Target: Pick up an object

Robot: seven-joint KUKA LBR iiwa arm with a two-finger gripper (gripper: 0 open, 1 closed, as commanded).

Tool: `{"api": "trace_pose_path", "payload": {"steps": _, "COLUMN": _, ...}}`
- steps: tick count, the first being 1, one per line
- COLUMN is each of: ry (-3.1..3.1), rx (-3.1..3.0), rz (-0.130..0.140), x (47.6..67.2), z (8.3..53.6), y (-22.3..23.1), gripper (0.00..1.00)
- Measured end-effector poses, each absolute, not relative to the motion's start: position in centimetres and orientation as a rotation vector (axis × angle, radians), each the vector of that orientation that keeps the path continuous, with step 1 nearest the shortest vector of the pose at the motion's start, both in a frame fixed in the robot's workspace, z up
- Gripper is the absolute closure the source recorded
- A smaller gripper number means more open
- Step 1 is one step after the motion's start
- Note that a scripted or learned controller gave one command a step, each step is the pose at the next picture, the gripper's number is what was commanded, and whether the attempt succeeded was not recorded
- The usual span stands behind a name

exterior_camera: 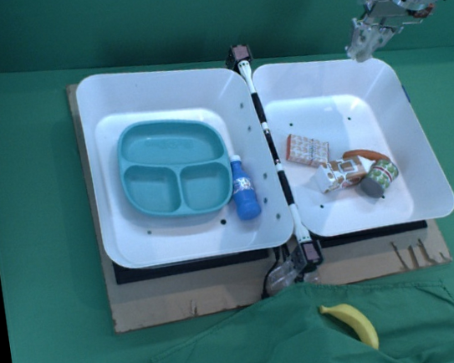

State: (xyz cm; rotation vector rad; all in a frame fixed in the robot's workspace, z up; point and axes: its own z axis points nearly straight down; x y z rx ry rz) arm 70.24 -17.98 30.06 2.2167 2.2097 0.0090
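While upright-looking, blue bottle (244,189) lies lengthwise, cap away.

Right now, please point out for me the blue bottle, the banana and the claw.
blue bottle (244,189): camera view, middle of its body, beside the teal plate.
banana (352,322): camera view, middle of its yellow curve, on the green cloth.
claw (359,48): camera view, its tip above the right bin's far rim.

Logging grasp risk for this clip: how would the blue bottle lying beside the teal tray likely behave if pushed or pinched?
The blue bottle lies on its side, and its round body would probably roll if nudged sideways. It looks like smooth plastic, so fingers might slip. It rests against the divided teal tray, which could block a roll that way.
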Motion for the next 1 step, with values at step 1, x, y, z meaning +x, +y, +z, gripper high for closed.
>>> {"api": "trace_pose_path", "payload": {"steps": 1, "ry": 2.218, "rx": 2.206, "rz": 0.010, "x": 70.39, "z": 36.97, "y": -18.31, "gripper": 1.00}}
